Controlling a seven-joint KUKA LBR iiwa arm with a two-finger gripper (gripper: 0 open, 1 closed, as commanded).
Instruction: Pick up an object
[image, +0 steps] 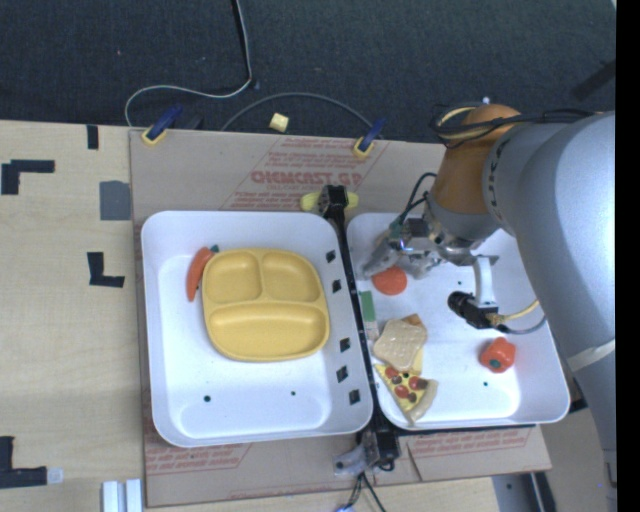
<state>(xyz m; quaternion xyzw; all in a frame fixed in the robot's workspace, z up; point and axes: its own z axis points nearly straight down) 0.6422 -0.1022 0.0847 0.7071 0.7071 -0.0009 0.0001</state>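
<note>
Pincer (392, 258) sits low in the right bin (455, 395), to the right of the yellow divided plate (265, 303) and just past the wall the two bins share. From this angle you can't tell whether it's open or closed. Right at its tip is the red round piece (390, 282), touching or very nearly, but whether it's gripped is anyone's call. Also right of the plate, level with its lower compartment, a slice of toast (400, 342) lies tilted, its lower edge meeting a pizza slice (408, 388) that sits to the right of and below the plate's bottom rim. Far out to the plate's right, well apart from the rest, a small red tomato (497, 353) rests on the bin floor. The plate itself lies flat in the left bin (250, 405), and right against its left rim is an orange carrot (198, 273) with a green top. Both bins stand on brown cardboard (290, 170) over the pale desk (60, 350).
</note>
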